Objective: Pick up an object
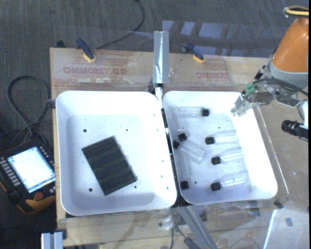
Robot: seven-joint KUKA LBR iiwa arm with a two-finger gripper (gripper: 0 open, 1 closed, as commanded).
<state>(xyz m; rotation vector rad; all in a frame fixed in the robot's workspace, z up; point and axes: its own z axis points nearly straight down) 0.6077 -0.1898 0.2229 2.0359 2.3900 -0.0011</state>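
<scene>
Several clear vials with black caps lie scattered in the right bin (pixel 264 188): one near the back (pixel 193 111), one in the middle (pixel 224 137), one toward the front (pixel 231 181), and others between them. A black ribbed rectangular pad (pixel 108 165) lies flat and slanted in the left bin (pixel 67 139). My gripper (pixel 241 106) hangs over the right bin's back right corner, above and to the right of the vials. Nothing shows in its grasp. The arm's orange band (pixel 293 45) is at the upper right.
A metal strip (pixel 160 61) stands at the back between the bins. Two blue-and-yellow clamps (pixel 85 50) (pixel 195 53) hold the wooden board's far edge. A teach pendant (pixel 26 175) and cables lie on the floor to the left.
</scene>
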